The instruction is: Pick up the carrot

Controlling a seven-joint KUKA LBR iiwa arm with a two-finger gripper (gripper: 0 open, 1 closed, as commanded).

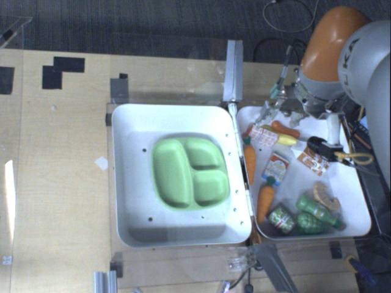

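Though parked well beyond the small carton (275, 167), up at the far side of the right bin (360, 224), plenty of trouble ahead for the gripper (273, 102). Released or clenched? Cannot tell from up here: too small, and tangled in cables and shadow.

Now to the carrot (265, 202): lying just nearside and a touch left of the carton, pointing roughly toward it. Orange, tapered, slim, with a greenish nub at the near end. Smooth-looking, probably plastic, so likely to squirt out of a poor pinch.

Biggest risk: grabbing the wrong thing. Directly left of the carton, hard against the bin wall, a second orange piece (249, 163), much the same colour and build. Beyond the carton, close under the arm, a third orange-red shape (285, 127) beside a printed packet (264, 137). Easy to mistake either for the target, being closer.

Next risk: crowding. Nearside of the carton, a round can (281, 219) sitting just beside the carrot's near end, and green bottles (316, 215) a little further right. Coming down off-centre could mean striking the can or the wall instead of straddling the carrot. Best judged: approach across the narrow width, mid-body, clear of both.
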